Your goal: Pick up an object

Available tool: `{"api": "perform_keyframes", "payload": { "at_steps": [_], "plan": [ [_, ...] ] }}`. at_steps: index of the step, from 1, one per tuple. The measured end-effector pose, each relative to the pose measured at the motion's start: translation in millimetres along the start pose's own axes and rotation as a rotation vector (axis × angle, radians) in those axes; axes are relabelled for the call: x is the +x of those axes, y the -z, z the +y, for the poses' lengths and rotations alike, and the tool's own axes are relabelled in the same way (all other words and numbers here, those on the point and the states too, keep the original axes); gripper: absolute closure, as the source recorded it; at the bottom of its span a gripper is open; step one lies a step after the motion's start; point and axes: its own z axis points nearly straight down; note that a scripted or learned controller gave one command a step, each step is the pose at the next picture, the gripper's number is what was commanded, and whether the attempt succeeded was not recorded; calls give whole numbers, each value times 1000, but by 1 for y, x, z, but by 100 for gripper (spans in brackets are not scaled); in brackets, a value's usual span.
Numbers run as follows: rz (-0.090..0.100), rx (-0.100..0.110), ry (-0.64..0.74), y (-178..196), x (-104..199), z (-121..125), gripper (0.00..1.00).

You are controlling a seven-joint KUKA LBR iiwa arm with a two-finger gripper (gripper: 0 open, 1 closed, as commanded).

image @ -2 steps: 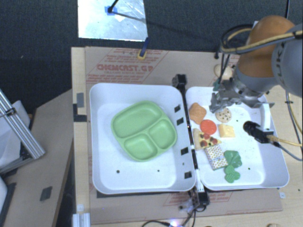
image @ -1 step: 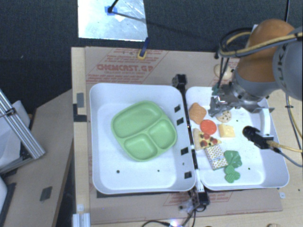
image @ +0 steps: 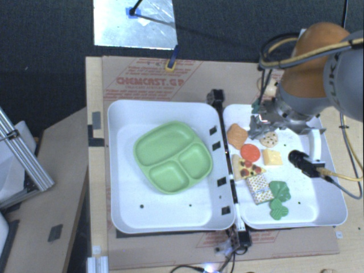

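Note:
The right bin (image: pixel 324 209) holds several toy food pieces: an orange bread slice (image: pixel 237 135), a red tomato slice (image: pixel 249 152), a round cookie (image: pixel 269 139), a yellow cheese square (image: pixel 272 157), a pizza slice (image: pixel 248 169), a patterned cracker box (image: pixel 259 188) and green leafy pieces (image: pixel 278 198). My gripper (image: pixel 260 124) hangs low over the bin's back part, just above the cookie and next to the bread slice. Its fingers are dark and seen from above against the toys. Nothing shows between them.
The left bin (image: pixel 122 169) bears a green three-compartment plate (image: pixel 172 156). A black divider with clips (image: pixel 223 152) runs between the bins. The arm's orange band (image: pixel 313 56) and cables (image: pixel 318 172) cross over the right bin's right side. Cardboard lies under both bins.

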Motion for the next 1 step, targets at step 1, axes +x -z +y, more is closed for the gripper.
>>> {"api": "perform_keyframes", "payload": {
  "at_steps": [1],
  "plan": [
    [0,-1,-3,-3,-5,11,100]
  ]
}}
